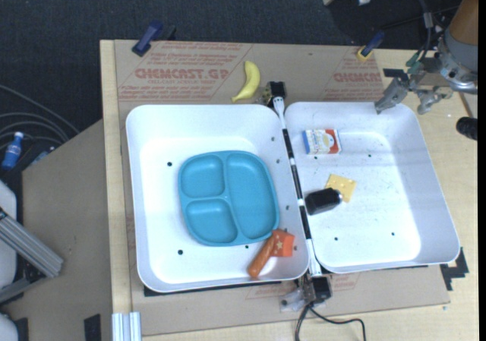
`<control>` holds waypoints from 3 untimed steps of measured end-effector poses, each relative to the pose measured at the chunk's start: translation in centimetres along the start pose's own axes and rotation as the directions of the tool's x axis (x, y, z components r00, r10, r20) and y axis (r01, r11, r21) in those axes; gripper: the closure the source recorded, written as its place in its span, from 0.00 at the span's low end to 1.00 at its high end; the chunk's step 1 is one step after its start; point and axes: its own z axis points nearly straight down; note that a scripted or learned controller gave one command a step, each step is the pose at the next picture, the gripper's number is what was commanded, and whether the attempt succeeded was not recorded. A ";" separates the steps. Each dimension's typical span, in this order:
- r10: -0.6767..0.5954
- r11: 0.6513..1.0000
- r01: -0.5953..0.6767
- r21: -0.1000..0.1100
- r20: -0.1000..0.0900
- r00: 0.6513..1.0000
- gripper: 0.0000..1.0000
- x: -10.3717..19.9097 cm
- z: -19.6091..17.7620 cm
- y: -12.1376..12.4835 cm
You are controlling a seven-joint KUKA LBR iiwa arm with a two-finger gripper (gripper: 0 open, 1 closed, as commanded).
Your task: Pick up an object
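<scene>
I see the grey two-finger gripper (pixel 411 99) spread wide and empty over the right white plastic bin's (pixel 425 180) far rim, with the small red-white-blue carton (pixel 321 141) lying flat down-left, long axis roughly across the bin.

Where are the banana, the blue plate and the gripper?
banana (pixel 247 82): camera view, mid-body.
blue plate (pixel 227 197): camera view, central divider.
gripper (pixel 407 96): camera view, midway between fingertips.

Grey arm with orange band (pixel 465 24) enters at upper right, wrist tilted down-left. Grey two-finger metal pincer (pixel 408 100) hangs with fingers (pixel 387 99) spread apart, nothing between them.
</scene>
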 end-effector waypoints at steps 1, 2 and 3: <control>0.000 1.000 0.000 0.001 0.000 1.000 0.00 0.6 12.6 -7.6; 0.001 1.000 -0.001 -0.002 0.001 1.000 1.00 0.6 11.5 -7.6; 0.001 1.000 -0.001 -0.002 0.001 1.000 0.00 0.6 11.5 -7.6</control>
